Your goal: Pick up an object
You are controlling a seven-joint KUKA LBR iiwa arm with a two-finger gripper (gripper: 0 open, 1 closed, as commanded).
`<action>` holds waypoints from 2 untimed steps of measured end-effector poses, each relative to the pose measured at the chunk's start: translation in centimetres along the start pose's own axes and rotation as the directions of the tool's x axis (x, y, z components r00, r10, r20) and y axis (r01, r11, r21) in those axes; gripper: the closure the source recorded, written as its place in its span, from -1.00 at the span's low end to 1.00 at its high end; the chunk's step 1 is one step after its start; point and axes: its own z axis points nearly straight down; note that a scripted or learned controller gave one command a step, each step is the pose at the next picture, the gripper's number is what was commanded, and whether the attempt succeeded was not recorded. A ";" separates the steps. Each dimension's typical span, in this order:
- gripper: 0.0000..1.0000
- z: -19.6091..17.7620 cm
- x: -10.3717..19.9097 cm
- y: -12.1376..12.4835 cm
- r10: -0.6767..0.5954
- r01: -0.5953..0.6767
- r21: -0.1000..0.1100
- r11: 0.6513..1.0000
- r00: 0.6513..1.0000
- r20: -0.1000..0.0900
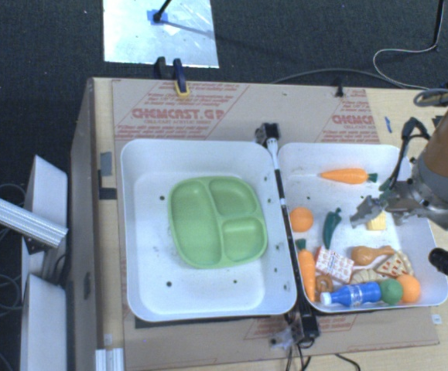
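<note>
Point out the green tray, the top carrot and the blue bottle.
green tray (208, 242): camera view, bare floor of its large compartment.
top carrot (343, 176): camera view, middle of its orange body.
blue bottle (355, 294): camera view, middle of its blue body.

Two white bins (142, 207) sit side by side: one holds a single green divided plate (216, 221), the other two carrots (345, 176), one blue bottle (355, 294) and one green pepper (330, 227).

The right bin (309, 161) holds toy food. A long orange carrot (346, 176) lies flat near the top. A yellow block (377, 222) sits by the tool (365, 211). A blue bottle (353, 294) lies at the bottom edge beside a green ball (392, 290).
</note>
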 end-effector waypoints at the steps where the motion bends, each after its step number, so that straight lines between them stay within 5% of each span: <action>1: -1.00 9.8 4.5 8.5 -0.002 0.002 0.003 1.000 1.000 -0.002; 2: -1.00 11.4 4.9 4.7 0.001 -0.001 0.001 1.000 1.000 0.000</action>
